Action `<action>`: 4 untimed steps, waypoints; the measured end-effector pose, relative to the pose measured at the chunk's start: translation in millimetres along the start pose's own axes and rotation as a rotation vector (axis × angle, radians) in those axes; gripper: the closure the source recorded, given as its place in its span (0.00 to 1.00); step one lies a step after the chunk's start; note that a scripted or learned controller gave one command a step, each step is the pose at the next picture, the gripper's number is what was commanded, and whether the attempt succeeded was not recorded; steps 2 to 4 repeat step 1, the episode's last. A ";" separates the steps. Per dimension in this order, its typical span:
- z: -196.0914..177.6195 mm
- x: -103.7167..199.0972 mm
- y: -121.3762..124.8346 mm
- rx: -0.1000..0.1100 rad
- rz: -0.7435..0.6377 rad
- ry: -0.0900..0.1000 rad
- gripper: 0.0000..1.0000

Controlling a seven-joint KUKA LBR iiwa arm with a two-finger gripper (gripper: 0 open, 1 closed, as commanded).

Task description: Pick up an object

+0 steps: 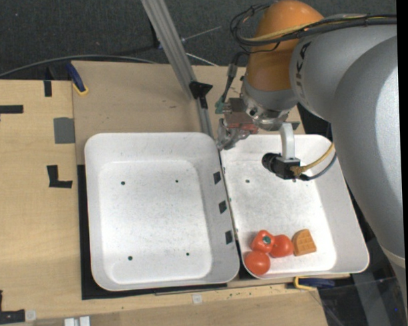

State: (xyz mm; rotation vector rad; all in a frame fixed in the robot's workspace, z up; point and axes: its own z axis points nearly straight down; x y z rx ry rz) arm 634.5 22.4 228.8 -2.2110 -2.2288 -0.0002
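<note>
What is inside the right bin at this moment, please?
In the right bin, at its near end, lie red toy pieces and an orange waffle-like block, close together. The gripper hangs over the far left corner, and the arm covers the far right part.

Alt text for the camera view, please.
The grey arm's gripper hangs over the far left corner of the right bin, apart from red tomatoes and an orange waffle-like piece lying at its near edge.
</note>
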 end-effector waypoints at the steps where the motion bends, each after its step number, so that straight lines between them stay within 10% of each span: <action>1: -8.0 53.7 17.9 -0.002 0.001 0.000 1.00; 4: -8.0 53.7 17.9 -0.002 0.001 0.000 1.00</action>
